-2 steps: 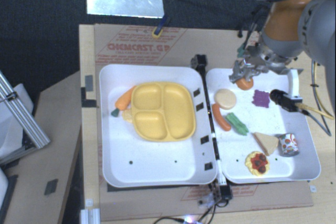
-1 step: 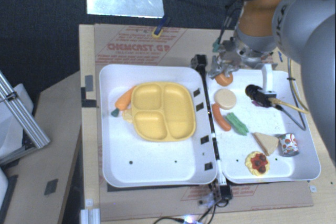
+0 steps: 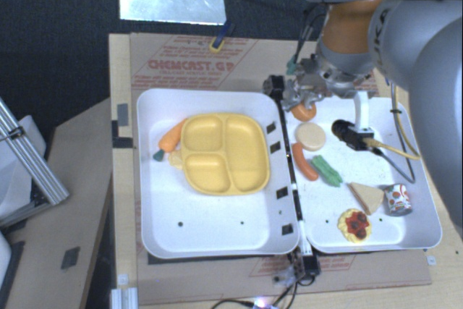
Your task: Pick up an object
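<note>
Two white bins fill the frame's centre; the gripper, grip state unclear, hovers over an orange piece beside the divider, risking a wall strike.

A pale yellow three-part plastic plate and an orange toy carrot lie in the white left bin, while the white right bin shows a cream round disc, a green pod and a red-and-yellow pizza piece.
</note>
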